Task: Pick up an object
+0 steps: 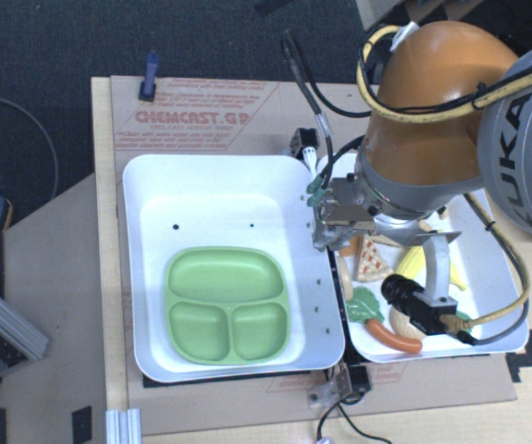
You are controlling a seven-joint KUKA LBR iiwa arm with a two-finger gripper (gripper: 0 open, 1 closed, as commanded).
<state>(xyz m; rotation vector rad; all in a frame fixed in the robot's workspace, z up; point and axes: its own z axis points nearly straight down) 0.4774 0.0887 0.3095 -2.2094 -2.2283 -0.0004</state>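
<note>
Objects: small plastic toy foods (390,289) are lying in your right white bin (501,336).
Pincer (367,248): hanging over them; you cannot tell its state.

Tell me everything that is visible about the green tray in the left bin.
The green tray is a pale green, rounded rectangle that looks like matte plastic. It has three compartments: one wide one at the far side and two smaller ones side by side at the near side, all without contents. It lies flat, right side up, on the floor of the left white bin, in the near half. Nothing else touches it.
</note>
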